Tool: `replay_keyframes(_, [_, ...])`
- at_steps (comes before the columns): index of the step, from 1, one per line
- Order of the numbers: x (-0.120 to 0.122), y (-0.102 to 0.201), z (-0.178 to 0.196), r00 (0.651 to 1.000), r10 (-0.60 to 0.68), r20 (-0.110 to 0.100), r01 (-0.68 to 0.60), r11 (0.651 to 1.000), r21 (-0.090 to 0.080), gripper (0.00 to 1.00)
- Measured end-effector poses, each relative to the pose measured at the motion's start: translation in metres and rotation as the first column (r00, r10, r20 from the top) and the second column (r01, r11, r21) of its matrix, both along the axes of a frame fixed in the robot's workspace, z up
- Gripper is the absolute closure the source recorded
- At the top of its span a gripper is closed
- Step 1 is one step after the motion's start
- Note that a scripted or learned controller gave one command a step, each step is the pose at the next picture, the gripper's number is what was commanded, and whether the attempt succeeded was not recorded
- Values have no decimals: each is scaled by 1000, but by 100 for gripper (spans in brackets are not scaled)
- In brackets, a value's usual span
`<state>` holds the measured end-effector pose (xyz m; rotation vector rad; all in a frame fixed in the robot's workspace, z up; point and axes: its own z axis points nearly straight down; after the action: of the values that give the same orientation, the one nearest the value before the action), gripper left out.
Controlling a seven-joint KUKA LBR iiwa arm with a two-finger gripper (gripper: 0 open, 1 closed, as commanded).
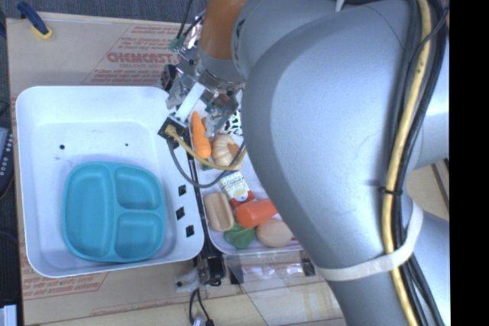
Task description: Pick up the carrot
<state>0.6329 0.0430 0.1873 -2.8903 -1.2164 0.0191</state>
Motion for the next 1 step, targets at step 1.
replay_keyframes(1, [17,22,87,940,-340,12,340,940,-5,0])
